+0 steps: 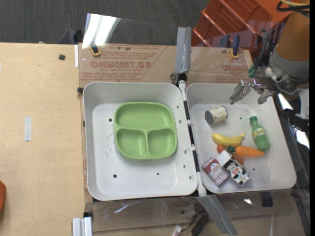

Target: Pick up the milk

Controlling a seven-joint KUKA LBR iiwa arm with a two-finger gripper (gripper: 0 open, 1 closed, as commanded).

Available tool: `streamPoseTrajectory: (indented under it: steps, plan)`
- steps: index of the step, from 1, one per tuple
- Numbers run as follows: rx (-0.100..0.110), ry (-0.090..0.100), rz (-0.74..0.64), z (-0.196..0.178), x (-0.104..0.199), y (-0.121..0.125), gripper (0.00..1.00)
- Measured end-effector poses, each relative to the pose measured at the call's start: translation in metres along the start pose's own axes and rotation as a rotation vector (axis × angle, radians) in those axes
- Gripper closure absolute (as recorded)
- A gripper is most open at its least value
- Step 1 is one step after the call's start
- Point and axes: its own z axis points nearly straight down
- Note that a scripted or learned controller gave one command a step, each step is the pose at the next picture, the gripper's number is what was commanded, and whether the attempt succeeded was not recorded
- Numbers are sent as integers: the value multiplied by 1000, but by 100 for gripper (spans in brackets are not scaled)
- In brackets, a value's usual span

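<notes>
The milk (235, 169) is a small white carton with black cow spots. It lies on its side near the front of the right bin (283, 173), touching a red and white box (214, 171). My gripper (250, 94) hangs over the far edge of the right bin, well behind the milk. Its two fingers (237, 93) are spread open with nothing between them.
The right bin also holds a tan can (216, 115) on its side, a banana (228, 139), a carrot (249, 152) and a green bottle (259, 133), all between gripper and milk. A green divided plate (145, 130) sits in the left bin (96, 146).
</notes>
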Motion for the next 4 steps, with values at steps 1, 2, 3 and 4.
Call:
streamPoseTrajectory:
  steps: [1,2,3,4]
  plan:
    - [-1,0,-31,83,15,27,0]
    - [0,1,-209,163,20,-20,0]
    - [-4,-1,-190,162,-22,35,0]
    - [-5,-1,-192,161,13,60,0]
